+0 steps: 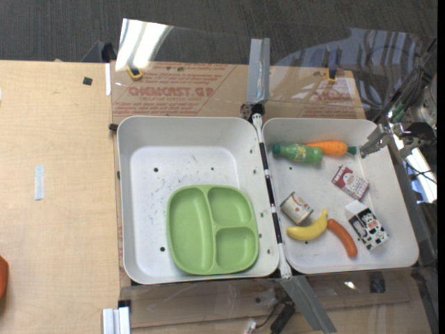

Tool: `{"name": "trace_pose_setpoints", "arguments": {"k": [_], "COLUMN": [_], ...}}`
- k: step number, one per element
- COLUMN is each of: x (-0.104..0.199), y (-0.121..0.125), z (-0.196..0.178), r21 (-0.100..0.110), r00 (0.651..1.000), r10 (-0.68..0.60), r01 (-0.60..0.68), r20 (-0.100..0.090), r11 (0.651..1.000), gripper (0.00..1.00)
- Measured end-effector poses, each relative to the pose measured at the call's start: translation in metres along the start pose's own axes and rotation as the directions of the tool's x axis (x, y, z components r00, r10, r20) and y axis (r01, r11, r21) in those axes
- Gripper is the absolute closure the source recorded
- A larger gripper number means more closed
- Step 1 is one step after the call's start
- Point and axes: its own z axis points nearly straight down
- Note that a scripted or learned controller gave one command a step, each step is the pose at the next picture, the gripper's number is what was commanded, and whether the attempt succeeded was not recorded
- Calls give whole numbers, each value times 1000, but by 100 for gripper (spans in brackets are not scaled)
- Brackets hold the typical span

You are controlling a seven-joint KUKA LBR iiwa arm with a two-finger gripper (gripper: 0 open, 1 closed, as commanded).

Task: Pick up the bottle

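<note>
Bin (410,252) at right holds one bottle (298,152) among seven things; gripper (370,145) state unclear.

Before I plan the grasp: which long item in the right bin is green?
The bottle, lying on its side at the bin's far end against the orange carrot; banana is yellow, sausage red-orange.

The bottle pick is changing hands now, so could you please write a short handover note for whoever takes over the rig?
End effector: at the right bin's far right edge, holding nothing visible; finger state unclear.
Green bottle: lying on its side at the right bin's far end, touching the carrot.
Done: nothing; the bottle is not lifted.
Left: reach the bottle, grasp it, lift it.
</note>
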Motion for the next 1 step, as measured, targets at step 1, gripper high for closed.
{"name": "trace_pose_setpoints", "arguments": {"k": [1], "x": [100], "y": [-82], "z": [81], "r21": [2], "r00": [1000], "r10": [5], "r01": [-5], "r20": [-1], "r11": [1000], "gripper": [0]}}
